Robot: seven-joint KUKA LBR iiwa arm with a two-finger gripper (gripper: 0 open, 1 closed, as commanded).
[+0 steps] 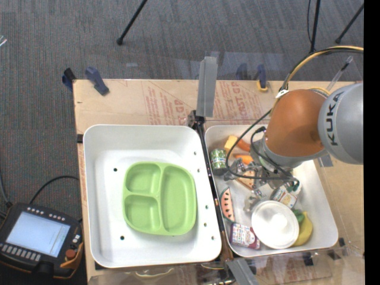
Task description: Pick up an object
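1. Grey carpet surrounds a cardboard-topped bench (148, 100).
2. Lower left: teach pendant (38, 235).
3. Left bin (98, 141) holds a green divided plate (159, 198).
4. Right bin (325, 206), lower right: white bowl (275, 223), banana (306, 230), pouch (242, 234), watermelon slice (227, 203), green can (218, 158).
5. Gripper (256, 196) hangs beside the bowl; grip state cannot be told.

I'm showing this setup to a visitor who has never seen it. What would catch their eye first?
Probably the bright green divided plate, lying alone in the middle of the left bin. Next, the arm's big orange band looming over the right bin, with the gripper down among a jumble of small items there. Among these, a white bowl near the front stands out, with a yellow banana beside it.
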